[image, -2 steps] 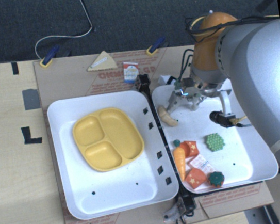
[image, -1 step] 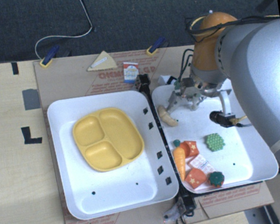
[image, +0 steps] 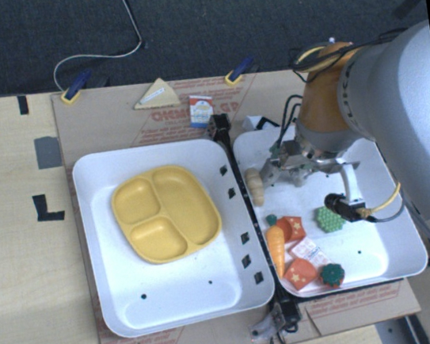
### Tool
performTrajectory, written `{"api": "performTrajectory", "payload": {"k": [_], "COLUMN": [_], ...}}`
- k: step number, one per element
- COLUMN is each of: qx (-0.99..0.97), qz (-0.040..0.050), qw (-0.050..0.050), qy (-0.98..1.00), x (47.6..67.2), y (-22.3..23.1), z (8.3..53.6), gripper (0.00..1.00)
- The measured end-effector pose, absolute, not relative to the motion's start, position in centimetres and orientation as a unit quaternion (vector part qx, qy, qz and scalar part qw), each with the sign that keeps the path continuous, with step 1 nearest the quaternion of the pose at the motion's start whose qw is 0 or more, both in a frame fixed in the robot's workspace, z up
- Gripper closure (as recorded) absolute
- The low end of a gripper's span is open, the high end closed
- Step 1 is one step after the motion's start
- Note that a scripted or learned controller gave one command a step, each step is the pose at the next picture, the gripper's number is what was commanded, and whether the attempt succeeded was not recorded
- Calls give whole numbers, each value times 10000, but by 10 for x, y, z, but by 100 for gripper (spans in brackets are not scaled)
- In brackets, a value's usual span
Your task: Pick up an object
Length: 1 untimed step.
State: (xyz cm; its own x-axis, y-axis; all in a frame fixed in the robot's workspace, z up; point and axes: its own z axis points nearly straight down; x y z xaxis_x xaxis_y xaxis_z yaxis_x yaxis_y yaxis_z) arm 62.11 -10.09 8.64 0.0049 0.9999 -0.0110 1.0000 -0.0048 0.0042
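The gripper [image: 277,167] hangs low over the far end of the right shallow white plastic bin [image: 408,258], and I cannot tell from here how it is set. It seems to be at the reaching step, nothing lifted: a pale beige rounded piece [image: 255,187] lies just beside it, an orange toy carrot [image: 276,249] and fuzzy green ball [image: 330,219] nearer me, so next it must settle squarely over one. Further left, a yellow divided plastic plate [image: 165,212] sits in the other white bin [image: 110,303] on the cardboard-covered counter [image: 95,121].

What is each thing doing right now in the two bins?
yellow tray: lying flat in the left bin, compartments up.
carrot: lying flat in the right bin.
orange block: resting beside the carrot.
green ball: sitting loose.
broccoli: sitting near the front wall.
gripper: low in the right bin.
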Motion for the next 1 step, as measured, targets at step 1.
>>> {"api": "performTrajectory", "payload": {"k": [1], "qx": [7069], "qz": [0], "qw": [17], "qy": [7073], "x": [649], "y": [-98], "z": [86], "gripper": [0]}}
